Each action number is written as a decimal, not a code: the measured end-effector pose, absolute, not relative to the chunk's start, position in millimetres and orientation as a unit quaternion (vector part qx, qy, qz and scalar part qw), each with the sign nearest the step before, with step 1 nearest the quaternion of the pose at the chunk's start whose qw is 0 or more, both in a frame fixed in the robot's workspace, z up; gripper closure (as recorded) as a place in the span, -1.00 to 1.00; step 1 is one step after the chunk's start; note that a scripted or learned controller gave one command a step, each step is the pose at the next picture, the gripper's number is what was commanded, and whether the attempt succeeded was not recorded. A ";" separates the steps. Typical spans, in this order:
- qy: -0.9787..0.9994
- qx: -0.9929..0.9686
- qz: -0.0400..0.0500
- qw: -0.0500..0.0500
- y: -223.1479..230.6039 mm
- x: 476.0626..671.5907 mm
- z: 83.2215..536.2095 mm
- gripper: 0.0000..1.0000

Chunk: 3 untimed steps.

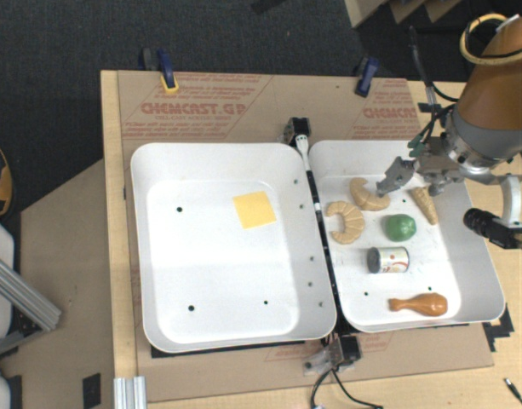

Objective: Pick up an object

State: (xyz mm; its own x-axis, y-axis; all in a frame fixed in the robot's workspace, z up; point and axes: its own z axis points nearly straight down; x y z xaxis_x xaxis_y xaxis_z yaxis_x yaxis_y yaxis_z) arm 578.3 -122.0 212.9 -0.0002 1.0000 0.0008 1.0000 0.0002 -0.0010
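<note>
Over the right bin (478, 267) at two o'clock we see the gripper (411, 175) hovering, fingers spread wide, holding nothing.

The claw (411, 175) hung over the far part of the right bin (473, 267). Directly beneath and beside it lay a curved pastry (368, 194) and a cone (426, 203), closely spaced. Nearer the camera, a croissant (347, 221), green ball (400, 227), small can (388, 260) and drumstick (420, 304) crowded the floor. To the claw's left, beyond the bin walls, the left bin (158, 228) offered broad room, obstructed by one yellow square (255, 210).
</note>
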 end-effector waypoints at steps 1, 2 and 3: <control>-0.707 -0.707 0.001 0.004 -100.4 563.7 78.0 -1.00; -0.706 -0.708 -0.001 -0.001 -102.7 566.3 95.4 1.00; -0.710 -0.704 -0.005 -0.004 -44.4 598.9 191.3 1.00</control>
